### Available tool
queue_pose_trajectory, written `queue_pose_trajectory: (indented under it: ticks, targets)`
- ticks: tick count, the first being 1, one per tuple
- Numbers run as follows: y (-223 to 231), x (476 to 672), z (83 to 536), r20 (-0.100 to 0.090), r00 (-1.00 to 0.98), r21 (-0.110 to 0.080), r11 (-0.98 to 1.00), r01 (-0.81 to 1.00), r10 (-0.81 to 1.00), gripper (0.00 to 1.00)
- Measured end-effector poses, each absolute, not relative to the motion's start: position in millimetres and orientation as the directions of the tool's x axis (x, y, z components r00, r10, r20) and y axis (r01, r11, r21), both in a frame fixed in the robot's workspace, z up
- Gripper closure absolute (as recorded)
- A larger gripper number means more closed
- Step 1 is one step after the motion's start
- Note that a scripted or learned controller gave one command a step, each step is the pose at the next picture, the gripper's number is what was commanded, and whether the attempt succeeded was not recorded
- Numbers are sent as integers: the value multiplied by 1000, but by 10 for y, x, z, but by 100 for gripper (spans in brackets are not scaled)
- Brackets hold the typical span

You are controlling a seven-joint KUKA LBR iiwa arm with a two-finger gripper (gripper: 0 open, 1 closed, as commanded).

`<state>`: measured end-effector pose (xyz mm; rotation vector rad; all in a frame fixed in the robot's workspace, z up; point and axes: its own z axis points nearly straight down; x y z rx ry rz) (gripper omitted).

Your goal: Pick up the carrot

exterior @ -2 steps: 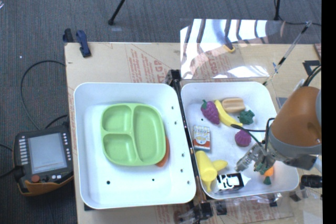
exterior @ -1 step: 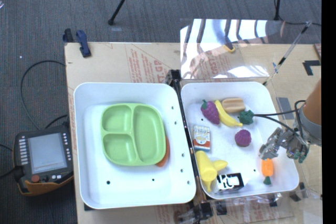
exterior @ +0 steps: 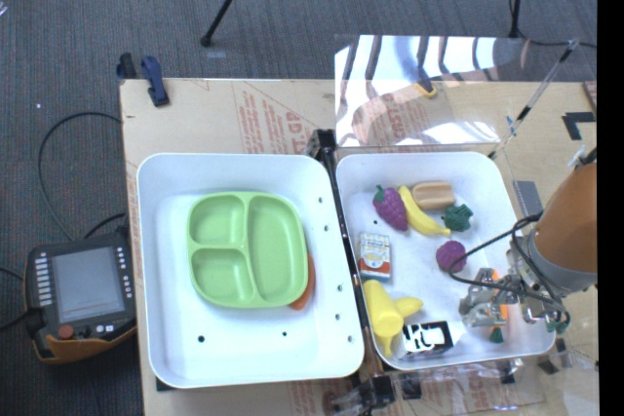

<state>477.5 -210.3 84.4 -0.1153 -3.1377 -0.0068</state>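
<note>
My gripper (exterior: 499, 307) sits low in the right bin (exterior: 492, 172), at the lower right of the frame, hard by the bin's right rim. The carrot (exterior: 500, 300) lies under it; I cannot tell how my jaws stand. Open floor lies leftward toward the purple ball (exterior: 449, 255)

The arm (exterior: 575, 234) shows a broad orange band over a grey wrist section. Black cables loop beside it, running to a metallic, silver-grey gripper (exterior: 507, 307) assembly below.
</note>
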Motion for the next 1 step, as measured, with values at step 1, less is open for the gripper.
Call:
queue_pose_trajectory:
  ticks: [1]
  targets:
    - [-2105,4775,844,2,-997,4,997,74,74,0]
